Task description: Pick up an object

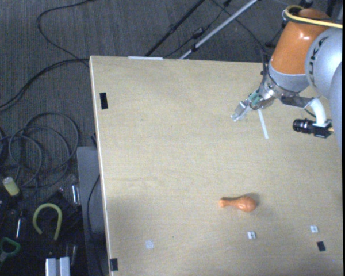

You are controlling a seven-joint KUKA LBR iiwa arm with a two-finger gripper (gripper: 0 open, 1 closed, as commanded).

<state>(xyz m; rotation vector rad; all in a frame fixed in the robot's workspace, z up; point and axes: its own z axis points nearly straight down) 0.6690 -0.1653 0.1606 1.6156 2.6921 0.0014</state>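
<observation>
We see the gripper (241,112) hanging over the bare wooden tabletop (172,154), its orange-banded arm (302,50) reaching in from the right. Whether the claw is spread or pressed together we cannot tell; nothing shows between its tips. A thin white stick (263,124) slants down beside it. The orange pear-shaped object (240,203) lies on the tabletop well below the gripper, nearer the front edge, untouched.

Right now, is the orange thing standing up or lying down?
Lying down. The orange thing rests flat on the tan bench top, thin end toward the view's left, round end toward its right, apart from the gripper.
</observation>
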